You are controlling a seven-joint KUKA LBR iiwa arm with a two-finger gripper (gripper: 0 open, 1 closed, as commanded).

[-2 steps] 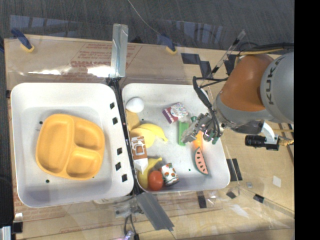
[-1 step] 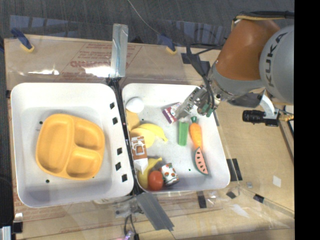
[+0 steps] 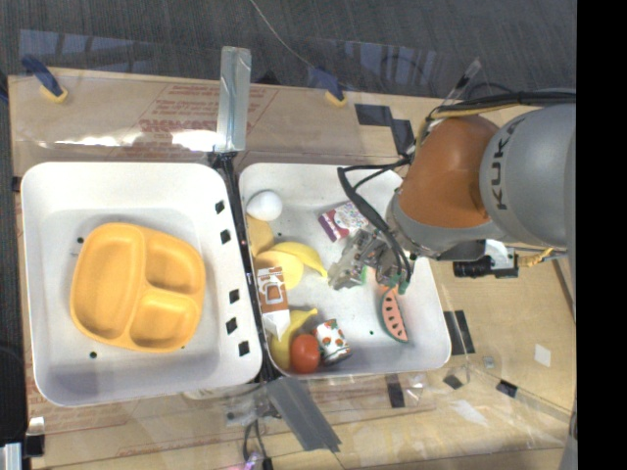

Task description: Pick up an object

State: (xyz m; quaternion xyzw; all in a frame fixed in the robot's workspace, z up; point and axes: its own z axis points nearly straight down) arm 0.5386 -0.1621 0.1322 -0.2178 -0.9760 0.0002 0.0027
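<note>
1. Floor: dark grey carpet runs along the top of the view, with a thin cable trailing across it.
2. Bench [image 3: 137, 106]: tan surface under clear plastic sheeting, marked with black tape squares and a strip of grey tape between the bins.
3. Arm [image 3: 490, 179]: grey body with an orange band, reaching in from the right over the right bin; black cables loop round the wrist.
4. Left bin [image 3: 49, 360]: white, holding a yellow divided tray [image 3: 137, 285] lying flat near its middle.
5. Right bin [image 3: 426, 336]: white, touching the left bin along a shared edge.
6. Contents of right bin: bananas [image 3: 294, 260] left of centre, watermelon slice [image 3: 394, 313] at the right, a red tomato [image 3: 305, 353] at the front edge just beside a small patterned can [image 3: 332, 340], a white ball [image 3: 264, 205] at the rear left, a purple-and-white packet [image 3: 340, 221] at the rear.
7. Gripper [image 3: 364, 262]: low over the bin's middle, between bananas and watermelon slice. Finger spread cannot be judged; no object visibly held.
</note>
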